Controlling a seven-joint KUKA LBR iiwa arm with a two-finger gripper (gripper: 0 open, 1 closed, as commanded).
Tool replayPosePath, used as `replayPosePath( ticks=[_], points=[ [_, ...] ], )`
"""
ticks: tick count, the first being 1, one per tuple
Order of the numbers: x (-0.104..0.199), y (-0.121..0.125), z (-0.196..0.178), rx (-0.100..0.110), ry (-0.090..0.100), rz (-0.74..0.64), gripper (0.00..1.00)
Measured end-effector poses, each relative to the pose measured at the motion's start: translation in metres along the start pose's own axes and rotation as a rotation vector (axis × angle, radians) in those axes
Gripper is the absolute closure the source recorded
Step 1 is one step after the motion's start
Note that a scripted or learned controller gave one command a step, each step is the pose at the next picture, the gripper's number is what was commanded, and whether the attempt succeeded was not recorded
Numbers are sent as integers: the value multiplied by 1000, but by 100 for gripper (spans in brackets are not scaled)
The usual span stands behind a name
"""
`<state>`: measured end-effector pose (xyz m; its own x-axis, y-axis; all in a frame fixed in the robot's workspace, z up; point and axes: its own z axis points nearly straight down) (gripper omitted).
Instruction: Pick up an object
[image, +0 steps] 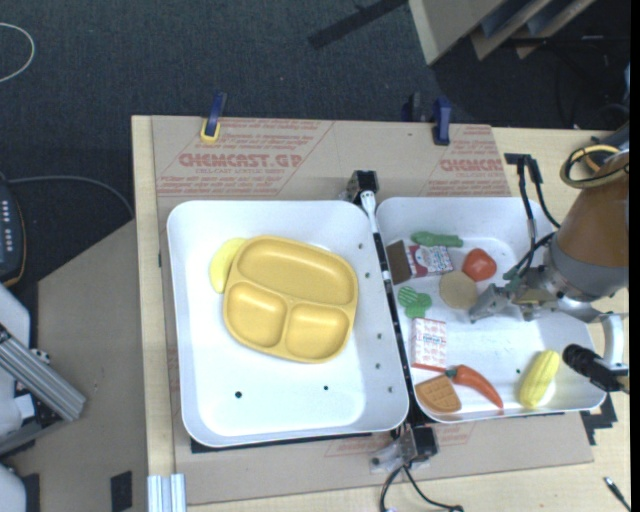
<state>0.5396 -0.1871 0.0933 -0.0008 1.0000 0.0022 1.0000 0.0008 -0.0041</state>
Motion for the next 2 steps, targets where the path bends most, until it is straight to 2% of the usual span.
replayPosePath(
  ticks=[1,2],
  points=[
    [0,0,9,-1,-1,1,0],
    [0,0,-2,-4,-2,1,100]
  ],
)
